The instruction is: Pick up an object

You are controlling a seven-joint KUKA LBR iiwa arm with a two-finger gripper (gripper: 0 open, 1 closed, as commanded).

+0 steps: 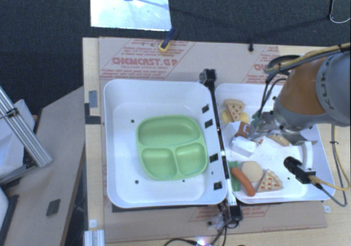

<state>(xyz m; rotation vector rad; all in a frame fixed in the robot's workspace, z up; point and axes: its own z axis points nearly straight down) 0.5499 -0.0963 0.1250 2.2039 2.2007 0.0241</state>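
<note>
White block [242,146] under end effector [254,131], grip state impossible to tell; crowded by brown block [244,129], risking a slip or double grab.

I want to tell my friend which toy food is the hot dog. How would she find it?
Start at the right-hand shallow white bin, the one the grey and orange robot arm reaches into. Go to its near edge, by the black divider between the bins. The long orange-red toy sausage lies there slanted, touching a round beige toy bun; it is the only thin, stick-shaped food, unlike the triangular toy pizza slice beside it.
</note>
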